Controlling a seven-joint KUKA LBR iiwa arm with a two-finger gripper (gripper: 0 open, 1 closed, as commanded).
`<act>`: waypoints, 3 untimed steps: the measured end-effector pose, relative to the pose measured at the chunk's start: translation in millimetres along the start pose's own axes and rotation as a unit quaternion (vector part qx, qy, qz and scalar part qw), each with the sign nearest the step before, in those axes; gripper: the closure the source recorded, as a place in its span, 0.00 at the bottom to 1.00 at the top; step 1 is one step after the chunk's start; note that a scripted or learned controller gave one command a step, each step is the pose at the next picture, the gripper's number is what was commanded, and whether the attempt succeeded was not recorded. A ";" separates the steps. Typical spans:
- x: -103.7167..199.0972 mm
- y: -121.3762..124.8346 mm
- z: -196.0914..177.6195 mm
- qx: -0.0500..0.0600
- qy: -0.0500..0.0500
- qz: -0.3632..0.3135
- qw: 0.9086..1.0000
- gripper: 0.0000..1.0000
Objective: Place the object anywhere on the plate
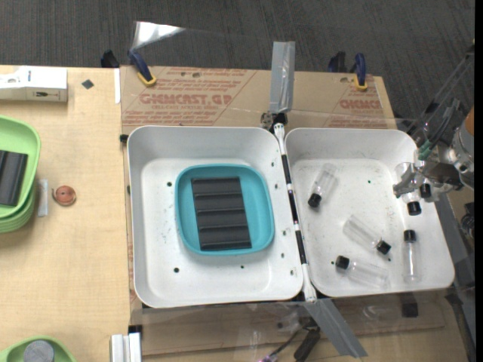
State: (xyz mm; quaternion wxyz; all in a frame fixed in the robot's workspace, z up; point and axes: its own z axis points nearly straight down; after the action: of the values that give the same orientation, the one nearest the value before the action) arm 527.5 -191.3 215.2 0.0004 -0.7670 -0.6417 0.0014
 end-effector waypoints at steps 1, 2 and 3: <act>67.7 -32.2 34.6 0.001 0.000 -0.016 1.000 1.00; 145.5 -62.5 24.7 0.001 0.000 -0.066 0.998 1.00; 206.8 -55.1 24.7 0.000 0.000 -0.157 0.988 1.00</act>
State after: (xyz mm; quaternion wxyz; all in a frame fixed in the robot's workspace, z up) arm 509.6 22.0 190.3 0.0007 -0.6565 -0.7543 0.0016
